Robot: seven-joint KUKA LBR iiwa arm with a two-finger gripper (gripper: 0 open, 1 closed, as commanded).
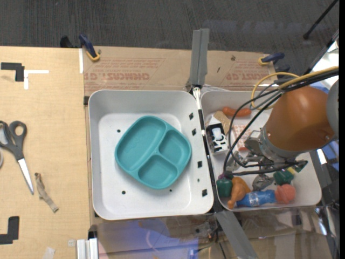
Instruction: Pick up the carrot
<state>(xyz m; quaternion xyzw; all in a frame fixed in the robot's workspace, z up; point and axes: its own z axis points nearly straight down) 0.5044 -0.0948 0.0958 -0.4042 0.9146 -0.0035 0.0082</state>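
Observation:
The carrot (237,190), orange with a green leafy end, lies at the front left of the right bin (308,198). My gripper (257,169) hangs low over the middle of that bin, just behind and to the right of the carrot. The arm's orange band (299,120) and black cables cover much of it. Nothing visibly rests in the gripper.
A blue bottle (259,199) and a pink-red ball (286,193) lie right of the carrot. A green and yellow item (287,172), a slim orange piece (237,111) and a white-black object (216,137) share that bin. The left bin (102,144) holds a teal divided plate (154,151). Scissors (16,147) lie on the bench.

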